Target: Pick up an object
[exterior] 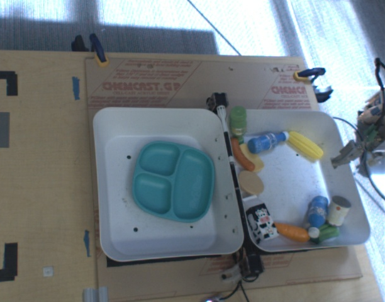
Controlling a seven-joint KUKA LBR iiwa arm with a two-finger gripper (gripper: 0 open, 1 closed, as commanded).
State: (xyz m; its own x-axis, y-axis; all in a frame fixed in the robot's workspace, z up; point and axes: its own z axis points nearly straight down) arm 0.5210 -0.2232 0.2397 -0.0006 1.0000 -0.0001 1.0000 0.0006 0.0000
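- Left bin (111, 168): one teal divided plate (173, 181), centred.
- Right bin (350, 194): one corn cob (304, 145), one blue bottle (267, 141), one carrot (292, 233).
- Gripper (343, 156) at right rim; claw state cannot be told.

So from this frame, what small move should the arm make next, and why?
Probably a short move left and down, toward the yellow corn cob. The gripper sits at the right bin's right wall with nothing visible between its fingers, and the corn is the nearest item, lying fairly apart from the blue bottle. The cluster by the blue can looks more crowded.
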